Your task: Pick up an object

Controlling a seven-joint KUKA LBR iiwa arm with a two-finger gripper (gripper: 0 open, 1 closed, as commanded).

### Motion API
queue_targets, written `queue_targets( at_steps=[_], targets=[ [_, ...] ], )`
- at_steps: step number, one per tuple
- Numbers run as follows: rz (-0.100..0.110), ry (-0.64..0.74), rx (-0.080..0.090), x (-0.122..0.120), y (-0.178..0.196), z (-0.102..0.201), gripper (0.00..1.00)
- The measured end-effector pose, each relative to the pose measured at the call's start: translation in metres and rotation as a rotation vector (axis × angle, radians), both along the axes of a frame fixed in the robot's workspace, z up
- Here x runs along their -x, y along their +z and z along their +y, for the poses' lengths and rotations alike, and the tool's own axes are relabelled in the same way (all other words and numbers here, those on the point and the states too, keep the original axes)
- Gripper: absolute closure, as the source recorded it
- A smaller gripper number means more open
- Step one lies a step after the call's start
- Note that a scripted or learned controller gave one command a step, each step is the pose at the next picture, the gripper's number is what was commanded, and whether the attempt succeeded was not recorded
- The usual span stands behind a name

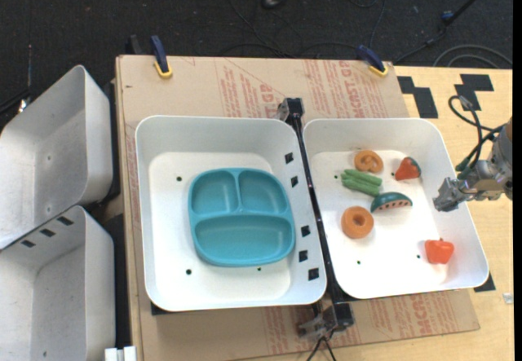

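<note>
Right bin [424, 282] — two doughnuts [357, 222], two watermelon slices [391, 202]; claw [450, 195] state unclear.

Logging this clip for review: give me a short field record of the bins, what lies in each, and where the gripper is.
left bin: holds a teal divided plate
right bin: holds six small toy foods
items in right bin: two orange doughnuts, green beans, watermelon slice, red strawberry-like piece, red pepper
gripper: at the right bin's right edge, above the rim
held object: none visible
</note>
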State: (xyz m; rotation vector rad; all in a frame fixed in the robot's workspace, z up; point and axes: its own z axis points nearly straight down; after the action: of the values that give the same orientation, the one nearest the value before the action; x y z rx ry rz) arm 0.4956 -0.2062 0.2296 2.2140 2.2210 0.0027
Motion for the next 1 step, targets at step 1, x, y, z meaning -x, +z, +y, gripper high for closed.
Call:
queue_targets(
  at_steps=[1],
  targets=[
    [0.005, 0.005, -0.004, -0.0046, -0.0076, 0.0542, 1.0]
  ],
)
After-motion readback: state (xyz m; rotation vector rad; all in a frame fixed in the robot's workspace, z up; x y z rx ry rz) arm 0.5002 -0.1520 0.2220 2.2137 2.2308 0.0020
